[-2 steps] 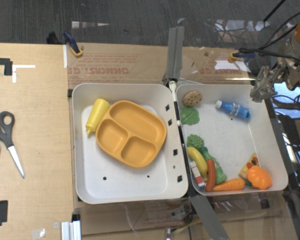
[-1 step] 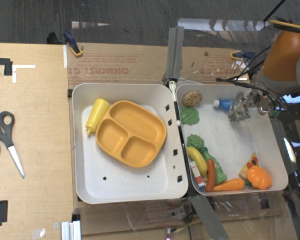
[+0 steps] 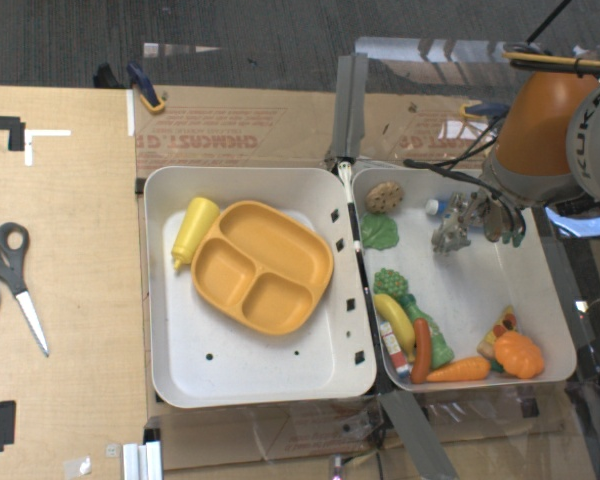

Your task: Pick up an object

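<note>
From the camera view, the pincer (image 3: 452,230) hangs over the upper part of the right bin (image 3: 540,298), and whether it is released or clenched cannot be told. Nothing is visible in its grasp. To its left lies a speckled tan cookie (image 3: 384,196), with a green leaf (image 3: 380,232) just below that. Lower left of the pincer, a yellow banana (image 3: 394,320) lies with its long axis slanting from upper left to lower right. Well below the pincer an orange carrot (image 3: 460,370) lies nearly level, tip pointing left. Far left, in the left bin (image 3: 170,358), an orange divided plate (image 3: 262,266) touches a yellow bottle (image 3: 193,230).
</note>
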